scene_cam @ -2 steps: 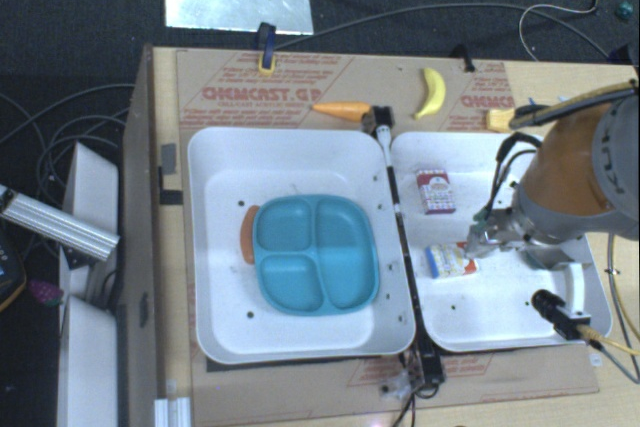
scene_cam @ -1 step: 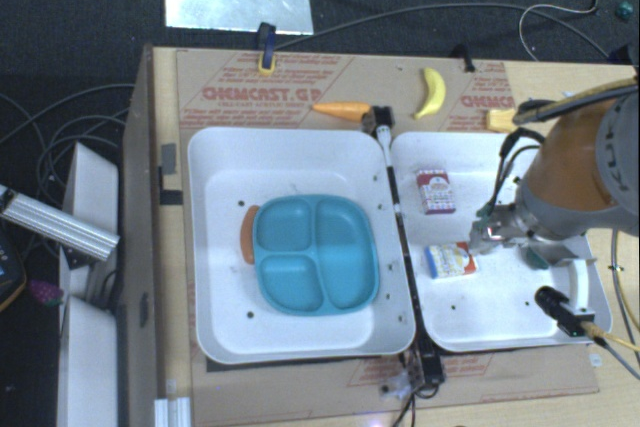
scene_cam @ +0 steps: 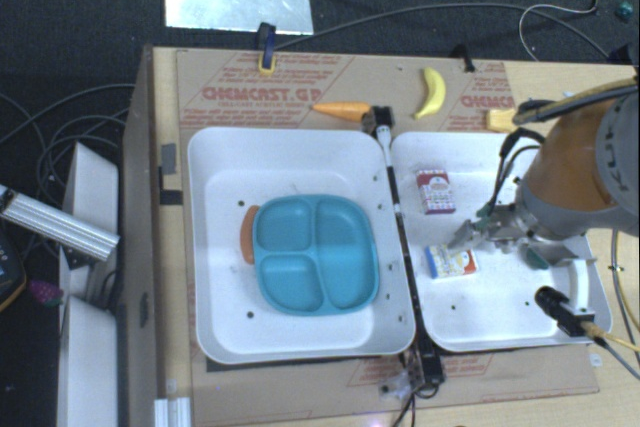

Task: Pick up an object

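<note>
Because the hand (scene_cam: pixel 478 233) hangs over the box (scene_cam: pixel 452 262) edge, grip state indiscernible, it may slip off.

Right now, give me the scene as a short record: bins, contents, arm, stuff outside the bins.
left bin: blue divided plate, an orange item tucked at the plate's left edge
right bin: red-and-white box toward the back, blue-and-white box near the middle
arm: reaches in from the right, over the right bin
hand: just above the blue-and-white box; contact not clear
behind the bins: carrot, banana
grasp: none visible
</note>
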Available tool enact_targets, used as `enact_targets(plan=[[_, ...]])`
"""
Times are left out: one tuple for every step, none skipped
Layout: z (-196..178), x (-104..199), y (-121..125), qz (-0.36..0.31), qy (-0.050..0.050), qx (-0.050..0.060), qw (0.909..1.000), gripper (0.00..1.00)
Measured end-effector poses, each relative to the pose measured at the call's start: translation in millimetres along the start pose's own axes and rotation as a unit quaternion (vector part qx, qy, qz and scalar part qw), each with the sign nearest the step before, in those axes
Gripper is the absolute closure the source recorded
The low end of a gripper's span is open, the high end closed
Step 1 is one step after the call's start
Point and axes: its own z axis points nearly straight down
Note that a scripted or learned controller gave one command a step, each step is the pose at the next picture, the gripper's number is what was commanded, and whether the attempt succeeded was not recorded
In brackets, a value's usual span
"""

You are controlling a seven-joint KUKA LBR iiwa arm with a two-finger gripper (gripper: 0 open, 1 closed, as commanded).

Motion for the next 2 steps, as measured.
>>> enact_targets(plan=[[21.1,24.7,-15.4,0.001,-0.001,0.001,1.0000,0.00],[10.1,23.0,-14.7,0.001,-0.002,0.000,1.0000,1.00]])
